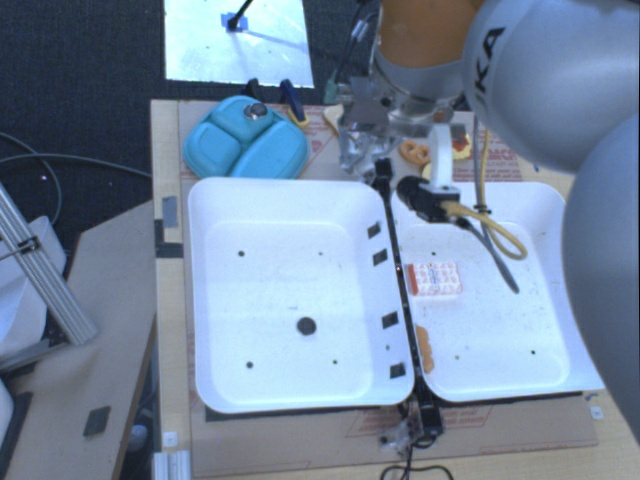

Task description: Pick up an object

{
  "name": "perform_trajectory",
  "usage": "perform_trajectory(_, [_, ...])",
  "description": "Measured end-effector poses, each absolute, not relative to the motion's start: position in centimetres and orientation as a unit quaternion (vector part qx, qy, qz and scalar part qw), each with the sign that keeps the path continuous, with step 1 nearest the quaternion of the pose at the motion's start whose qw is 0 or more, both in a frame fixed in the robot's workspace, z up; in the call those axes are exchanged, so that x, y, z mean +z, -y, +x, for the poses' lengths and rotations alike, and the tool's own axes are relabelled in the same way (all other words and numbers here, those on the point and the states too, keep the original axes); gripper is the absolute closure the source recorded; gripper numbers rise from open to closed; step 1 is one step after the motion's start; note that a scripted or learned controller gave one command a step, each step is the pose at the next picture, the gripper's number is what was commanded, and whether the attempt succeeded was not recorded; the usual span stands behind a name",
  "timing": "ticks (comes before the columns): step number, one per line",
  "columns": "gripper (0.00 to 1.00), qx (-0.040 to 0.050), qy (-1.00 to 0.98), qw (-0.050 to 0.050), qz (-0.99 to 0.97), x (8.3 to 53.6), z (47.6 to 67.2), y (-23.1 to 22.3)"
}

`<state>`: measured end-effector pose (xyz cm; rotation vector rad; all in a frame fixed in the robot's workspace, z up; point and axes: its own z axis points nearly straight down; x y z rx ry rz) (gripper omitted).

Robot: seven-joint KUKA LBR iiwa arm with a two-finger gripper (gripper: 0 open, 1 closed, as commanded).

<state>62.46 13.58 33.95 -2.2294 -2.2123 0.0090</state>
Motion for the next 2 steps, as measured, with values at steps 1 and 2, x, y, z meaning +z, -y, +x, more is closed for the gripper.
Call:
perform_trajectory(1, [1.00,0.0033,0.710,0.003,-0.704,22.8,60.2,-19.8])
perform_trajectory(2, [1.00,-0.0010,0.706,-0.002,-0.709,22.9,64.9,-13.8])
